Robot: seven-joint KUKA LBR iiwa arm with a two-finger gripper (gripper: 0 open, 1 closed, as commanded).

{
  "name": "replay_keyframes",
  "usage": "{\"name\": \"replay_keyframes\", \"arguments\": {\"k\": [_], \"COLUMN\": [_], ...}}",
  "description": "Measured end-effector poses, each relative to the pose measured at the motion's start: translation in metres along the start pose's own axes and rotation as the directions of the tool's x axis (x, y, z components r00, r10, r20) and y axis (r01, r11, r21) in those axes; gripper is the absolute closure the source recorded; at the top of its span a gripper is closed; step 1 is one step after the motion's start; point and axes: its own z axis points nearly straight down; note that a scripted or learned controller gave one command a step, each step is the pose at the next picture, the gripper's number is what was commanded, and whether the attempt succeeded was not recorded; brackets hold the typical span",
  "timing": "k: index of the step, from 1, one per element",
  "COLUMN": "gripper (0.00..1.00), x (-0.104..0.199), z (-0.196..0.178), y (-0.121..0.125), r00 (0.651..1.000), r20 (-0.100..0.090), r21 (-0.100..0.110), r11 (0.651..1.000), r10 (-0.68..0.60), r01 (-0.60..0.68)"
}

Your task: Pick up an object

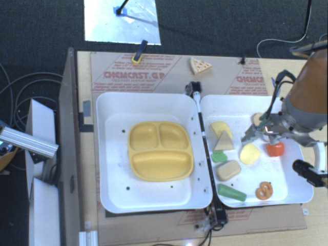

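The green cylinder (231, 192) and pretzel (264, 190) lie at lower right; the gripper (264, 130) hovers above the yellow piece (249, 154), poised to descend, finger state unclear.

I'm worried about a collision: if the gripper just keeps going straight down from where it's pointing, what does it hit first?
Probably the bare floor of the right bin, in the gap between the yellow piece and the red tomato-like toy. The gripper hangs there, though its height is unclear from this single slanted view.
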Motion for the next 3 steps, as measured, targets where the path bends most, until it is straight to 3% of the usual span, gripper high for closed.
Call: {"name": "replay_keyframes", "arguments": {"k": [1,2,3], "gripper": [0.00,0.00,0.00], "x": [-0.069,-0.093,-0.081], "z": [0.012,0.128,0.146], "y": [0.063,0.058,0.120], "r00": [1.000,1.000,1.000], "r20": [0.004,-0.001,-0.002], "r21": [-0.005,0.008,0.009], "r11": [1.000,1.000,1.000], "r10": [0.004,0.004,-0.001], "r01": [-0.004,-0.004,0.001]}}
